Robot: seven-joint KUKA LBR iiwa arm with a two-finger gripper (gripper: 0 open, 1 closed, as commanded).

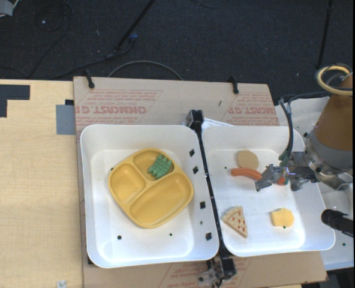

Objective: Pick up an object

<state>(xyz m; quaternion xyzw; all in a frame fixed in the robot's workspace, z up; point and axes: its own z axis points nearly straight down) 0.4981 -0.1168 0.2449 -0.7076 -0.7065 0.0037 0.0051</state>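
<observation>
The gripper (272, 179) sits low in the right bin (321, 239), at the middle right of the frame, its dark fingers right at the orange end of the toy hot dog (247, 173). Whether they are clenched on it or released cannot be told, since the tips blur into the sausage. The approach suggests the hot dog is the chosen target. Near it lie a tan round cookie (247, 159) just above, a pizza slice (235, 221) and a yellow cheese block (282, 218) toward the lower edge. The left bin (99, 245) holds a yellow divided plate (150, 188) with a green broccoli-like piece (160, 167) in its upper compartment. The cardboard (165, 104) beneath bears red mirrored lettering, not reliably legible.
</observation>
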